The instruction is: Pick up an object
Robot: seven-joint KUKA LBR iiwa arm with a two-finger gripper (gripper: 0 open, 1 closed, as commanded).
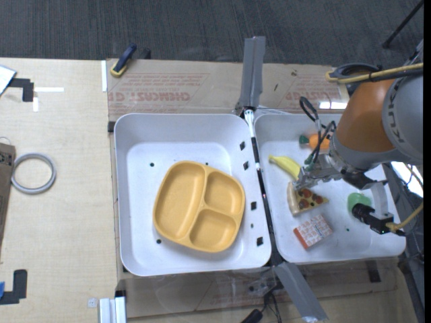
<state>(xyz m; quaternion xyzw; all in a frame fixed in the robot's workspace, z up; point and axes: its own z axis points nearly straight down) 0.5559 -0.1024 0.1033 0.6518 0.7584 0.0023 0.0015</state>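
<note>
Two white bins are sitting side by side on the wooden bench. On the right, the gripper [311,179] is reaching down over the pizza slice [304,198], beside the banana [285,166]. Nothing looks lifted yet, so the picking is probably just starting.

The cardboard sheet [176,87] bears red upside-down lettering, seemingly "CHEMCAST".

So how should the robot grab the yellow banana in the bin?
The curved yellow banana lies flat on the right white bin's floor, slanting from upper left to lower right. It is probably best pinched across its narrow middle, coming straight down from above. The tool hangs near the banana's lower end, beside the triangular pizza slice toy, so gripping the banana nearer its free upper-left half looks safer.
</note>
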